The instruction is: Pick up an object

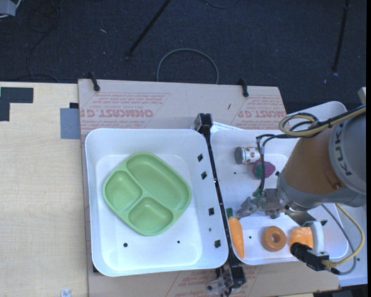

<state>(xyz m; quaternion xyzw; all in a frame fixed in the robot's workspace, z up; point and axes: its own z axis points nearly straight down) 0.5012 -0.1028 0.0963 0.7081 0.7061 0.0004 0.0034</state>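
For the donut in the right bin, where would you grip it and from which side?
The donut lies flat in the right bin, hole up, between the carrot and an orange object. Probably best from straight above, one finger in the hole, one outside the ring on its free near side.

The left bin (111, 240) offers the widest room: its floor is bare along the lower edge, the lower right corner and the upper strip, with only the green divided plate (146, 192) lying across its middle. The right bin (226, 146) is crowded. The arm (321, 166) covers its right half from the frame's right side. A small can (248, 154) and a purple piece (263, 169) sit near the upper middle, leaving a bare patch of floor below them toward the divider (211, 184). Along the bottom, a carrot (235, 237) lies against the divider, a donut (274, 238) just right of it, with an orange object (302, 236) beyond, narrow gaps between them.
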